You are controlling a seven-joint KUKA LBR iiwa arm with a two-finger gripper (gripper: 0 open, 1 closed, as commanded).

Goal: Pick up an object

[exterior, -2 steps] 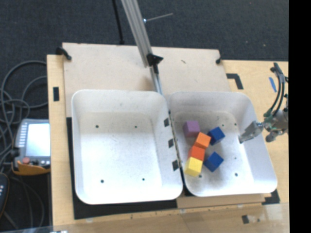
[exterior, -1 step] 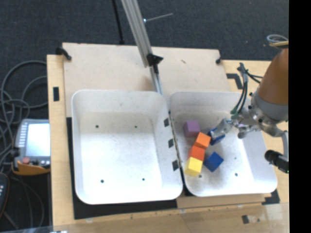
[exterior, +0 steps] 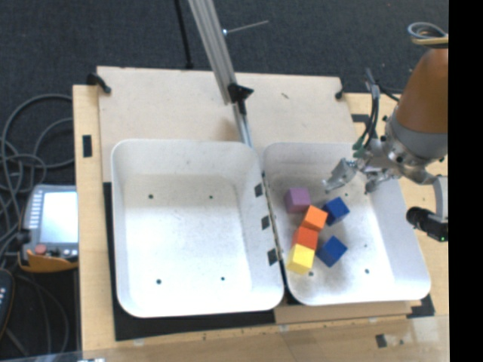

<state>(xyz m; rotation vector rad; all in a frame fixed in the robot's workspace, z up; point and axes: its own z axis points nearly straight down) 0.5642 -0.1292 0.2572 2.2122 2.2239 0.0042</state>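
Dark carpet surrounds the wooden bench (exterior: 173,104) bearing two white bins. Target cluster lies in the right bin (exterior: 392,262): purple block (exterior: 298,198), two orange blocks (exterior: 311,226), yellow block (exterior: 302,258), two blue blocks (exterior: 333,230). The gripper (exterior: 349,173) hovers above, jaw state indeterminable, holding nothing visible. Recommended: descend on the purple block, the least crowded. Adjacent blocks and the bin divider obstruct finger clearance.

Bench (exterior: 181,104): pale wooden board, slightly raised panel at the back.
Left bin (exterior: 189,225): shallow, white, lies directly on the bench.
Right bin (exterior: 392,255): shallow, white, touching the left bin's side.
Metal rail (exterior: 211,36): slants up from the bench's back.
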